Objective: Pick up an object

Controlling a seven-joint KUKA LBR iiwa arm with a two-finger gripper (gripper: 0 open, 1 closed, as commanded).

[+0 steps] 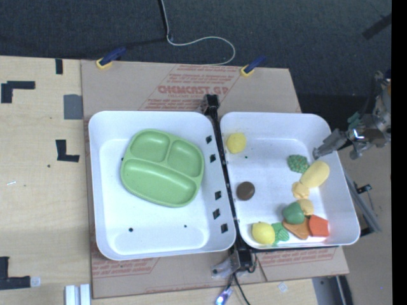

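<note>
- Camera view: our gripper (331,143) sits at the right bin (273,122)'s right rim, above the toys; whether the jaws are apart, we cannot tell.
- Nearest candidate: the pale yellow toy (314,175), beside the green ridged piece (296,163) (crowded corner).
- We suggest descending centred on it, clear of the rim.

Overhead slant (fixed) across both bins (102,170)
</note>
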